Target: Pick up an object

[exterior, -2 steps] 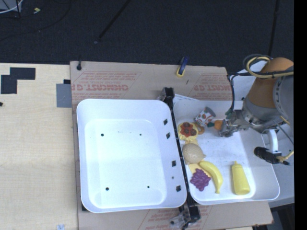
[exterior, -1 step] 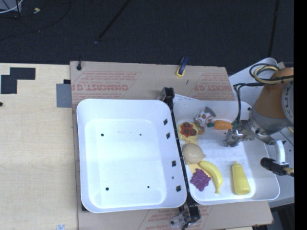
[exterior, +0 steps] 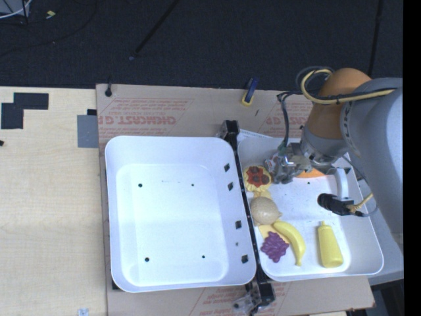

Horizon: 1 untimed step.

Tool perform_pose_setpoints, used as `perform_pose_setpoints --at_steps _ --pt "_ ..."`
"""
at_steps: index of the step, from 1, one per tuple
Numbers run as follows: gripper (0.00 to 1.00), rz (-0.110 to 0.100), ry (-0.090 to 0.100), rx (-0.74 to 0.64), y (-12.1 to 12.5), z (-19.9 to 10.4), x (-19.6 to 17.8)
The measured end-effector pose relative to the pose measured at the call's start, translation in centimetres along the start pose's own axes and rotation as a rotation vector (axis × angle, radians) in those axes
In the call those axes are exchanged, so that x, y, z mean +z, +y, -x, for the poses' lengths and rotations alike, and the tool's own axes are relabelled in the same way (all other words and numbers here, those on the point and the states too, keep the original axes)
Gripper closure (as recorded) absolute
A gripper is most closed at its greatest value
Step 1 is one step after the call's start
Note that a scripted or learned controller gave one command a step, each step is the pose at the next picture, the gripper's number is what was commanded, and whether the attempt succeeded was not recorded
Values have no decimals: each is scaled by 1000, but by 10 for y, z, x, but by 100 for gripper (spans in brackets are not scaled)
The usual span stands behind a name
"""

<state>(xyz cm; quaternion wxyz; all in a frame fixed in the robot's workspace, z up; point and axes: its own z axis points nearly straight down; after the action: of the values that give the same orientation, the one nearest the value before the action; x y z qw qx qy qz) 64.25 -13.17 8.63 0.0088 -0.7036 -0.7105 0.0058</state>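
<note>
Dark carpet runs along the far side, and nearer me stands a pale wooden bench (exterior: 46, 196) with a brown cardboard sheet (exterior: 164, 114) laid on it. On the sheet sit 2 shallow white bins, edge to edge. The left bin (exterior: 112, 176) is the bigger-looking one from here. The right bin (exterior: 299, 199) holds all the toys. A blue and yellow clamp (exterior: 248, 92) grips the far edge of the cardboard.

The grey arm (exterior: 375, 143) comes in from the right, its orange band (exterior: 335, 107) bent over the far right corner of the right bin. The gripper (exterior: 281, 165) is low over the far end of that bin, near its left wall. From where I stand I cannot tell how wide it is set, and I see nothing held in it.

Just beside the gripper, on its left, lies a round yellow toy with red patches (exterior: 257, 176), against the wall shared with the left bin. Just nearer than that is a beige rounded toy (exterior: 264, 209). Next to it, toward the near end, a banana (exterior: 293, 239) lies at a slant with a purple bunch of grapes (exterior: 274, 245) touching its left side. A yellow bottle (exterior: 329, 244) lies to the right of the banana, a little apart from it. A small orange piece (exterior: 314, 174) shows under the wrist, too hidden to name.
</note>
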Motion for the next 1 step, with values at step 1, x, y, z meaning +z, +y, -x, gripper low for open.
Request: perform_pose_setpoints --at_steps 1 --pt "0 4 -6 8 -2 7 -1"
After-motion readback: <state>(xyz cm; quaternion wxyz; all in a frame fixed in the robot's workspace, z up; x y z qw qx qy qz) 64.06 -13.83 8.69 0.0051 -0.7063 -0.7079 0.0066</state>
